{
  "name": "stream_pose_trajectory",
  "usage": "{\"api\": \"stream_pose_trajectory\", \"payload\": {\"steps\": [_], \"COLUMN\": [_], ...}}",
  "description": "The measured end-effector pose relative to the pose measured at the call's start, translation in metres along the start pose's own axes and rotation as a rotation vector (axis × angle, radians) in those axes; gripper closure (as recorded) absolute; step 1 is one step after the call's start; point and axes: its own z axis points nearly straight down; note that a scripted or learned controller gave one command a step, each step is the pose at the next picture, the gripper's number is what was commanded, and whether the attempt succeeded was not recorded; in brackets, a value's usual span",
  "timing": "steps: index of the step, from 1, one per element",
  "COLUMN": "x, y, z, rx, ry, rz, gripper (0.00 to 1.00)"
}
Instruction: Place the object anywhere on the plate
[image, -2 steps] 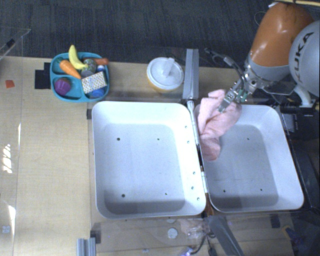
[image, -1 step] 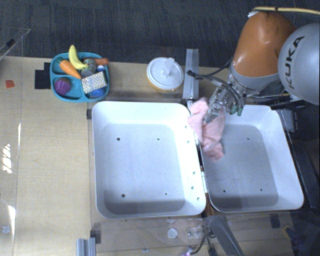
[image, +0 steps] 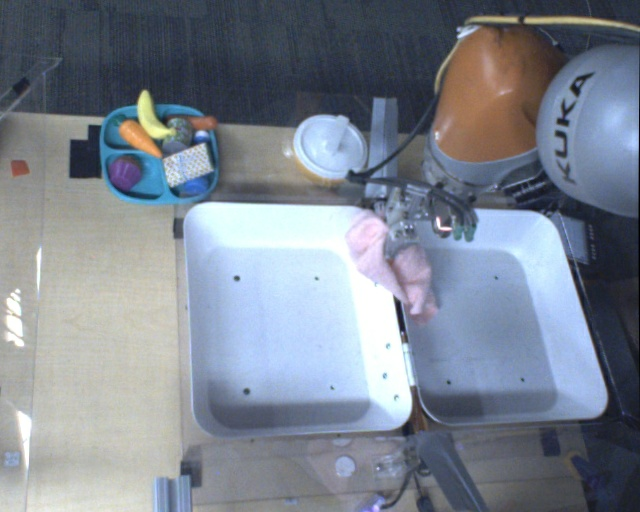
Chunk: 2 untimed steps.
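Observation:
A crumpled pink cloth (image: 388, 265) hangs from my gripper (image: 403, 230) above the wall between the two bins, near their far edge. The fingers look shut on the cloth's top, and its loose end droops toward the right bin. The plate (image: 146, 195) is a blue divided dish on the bench at the far left, beyond the left bin's far corner and well to the left of the gripper. It carries a toy banana (image: 150, 115), a carrot (image: 138, 137), a purple piece (image: 125, 172) and a speckled block (image: 188, 163).
The left bin (image: 280, 330) and right bin (image: 500, 340) sit side by side below the gripper. A white-lidded yellow cup (image: 330, 147) stands behind the bins, between plate and gripper. The arm's orange band and grey body crowd the upper right.

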Motion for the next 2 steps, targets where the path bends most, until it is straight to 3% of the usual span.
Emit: {"api": "stream_pose_trajectory", "payload": {"steps": [2], "x": [0.045], "y": [0.089], "z": [0.000], "rx": [-0.001], "ry": [0.005], "rz": [-0.005], "gripper": [1.00]}}
